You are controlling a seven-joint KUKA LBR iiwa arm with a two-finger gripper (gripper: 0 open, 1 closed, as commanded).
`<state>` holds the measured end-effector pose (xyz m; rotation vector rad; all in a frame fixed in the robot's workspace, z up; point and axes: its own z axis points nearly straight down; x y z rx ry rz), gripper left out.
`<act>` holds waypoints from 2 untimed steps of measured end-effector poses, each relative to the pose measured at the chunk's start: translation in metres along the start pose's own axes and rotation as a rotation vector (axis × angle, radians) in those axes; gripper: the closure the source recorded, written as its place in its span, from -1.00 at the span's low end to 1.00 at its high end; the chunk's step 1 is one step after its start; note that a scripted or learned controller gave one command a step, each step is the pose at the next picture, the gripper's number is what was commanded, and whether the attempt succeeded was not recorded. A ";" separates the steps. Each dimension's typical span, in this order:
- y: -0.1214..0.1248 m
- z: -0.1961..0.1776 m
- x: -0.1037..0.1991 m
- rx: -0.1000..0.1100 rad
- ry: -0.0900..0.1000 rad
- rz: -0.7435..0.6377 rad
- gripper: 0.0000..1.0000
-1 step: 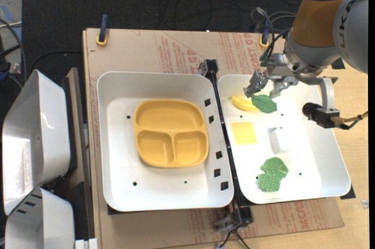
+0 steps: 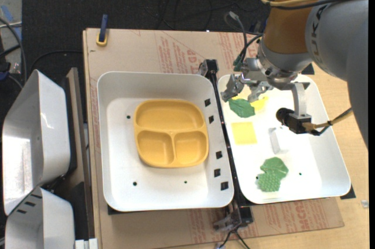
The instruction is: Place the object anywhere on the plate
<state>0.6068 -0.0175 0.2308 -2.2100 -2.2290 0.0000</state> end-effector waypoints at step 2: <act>-0.013 0.009 0.103 0.001 0.000 0.000 1.00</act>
